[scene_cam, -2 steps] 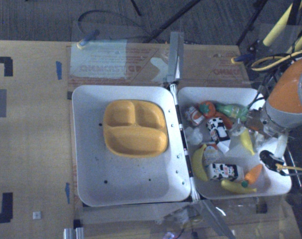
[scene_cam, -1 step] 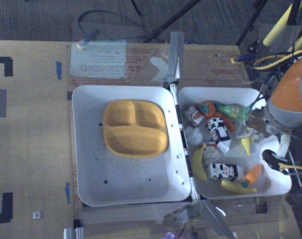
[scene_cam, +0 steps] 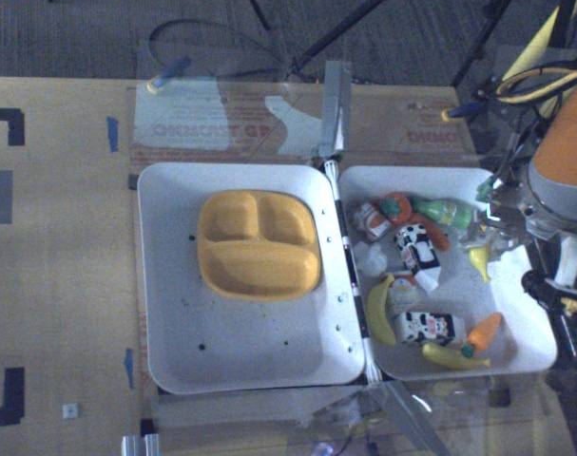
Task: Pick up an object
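The right bin [scene_cam: 535,345] holds a jumble of toy food. There is a green bottle [scene_cam: 447,213], an orange-red fruit [scene_cam: 395,205] and a red and white can [scene_cam: 372,220]. Two cow-patterned cartons [scene_cam: 417,245] [scene_cam: 426,327] lie among them, along with a carrot [scene_cam: 484,332] and two bananas [scene_cam: 379,310] [scene_cam: 450,355]. My gripper [scene_cam: 502,224] hangs over the bin's upper right part, just right of the green bottle. A small yellow piece [scene_cam: 480,259] sits directly below it. I cannot see whether that piece is touching the gripper.
In the left bin [scene_cam: 164,283] lies a yellow divided plate [scene_cam: 259,242]. A metal divider [scene_cam: 334,122] rises between the bins at the back. Cables and the arm's body crowd the right edge beyond the right bin.
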Robot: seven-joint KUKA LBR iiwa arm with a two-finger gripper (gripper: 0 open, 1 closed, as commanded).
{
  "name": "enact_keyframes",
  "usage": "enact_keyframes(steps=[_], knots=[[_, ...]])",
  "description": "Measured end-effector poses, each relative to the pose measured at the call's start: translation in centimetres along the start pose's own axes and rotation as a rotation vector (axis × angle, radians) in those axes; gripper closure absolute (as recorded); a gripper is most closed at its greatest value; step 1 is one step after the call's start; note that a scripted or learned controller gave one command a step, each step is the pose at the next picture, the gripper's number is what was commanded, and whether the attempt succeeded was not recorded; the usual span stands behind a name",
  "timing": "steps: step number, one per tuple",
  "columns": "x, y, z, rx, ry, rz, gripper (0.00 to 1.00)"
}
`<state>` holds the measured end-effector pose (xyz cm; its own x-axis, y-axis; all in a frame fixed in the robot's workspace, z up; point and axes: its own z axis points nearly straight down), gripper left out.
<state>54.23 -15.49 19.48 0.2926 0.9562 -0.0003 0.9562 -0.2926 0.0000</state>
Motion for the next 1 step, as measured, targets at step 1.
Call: enact_keyframes(steps=[1], knots=[[-1.08,-2.22,-3.58,0.002,0.001,-0.356,1.00]])
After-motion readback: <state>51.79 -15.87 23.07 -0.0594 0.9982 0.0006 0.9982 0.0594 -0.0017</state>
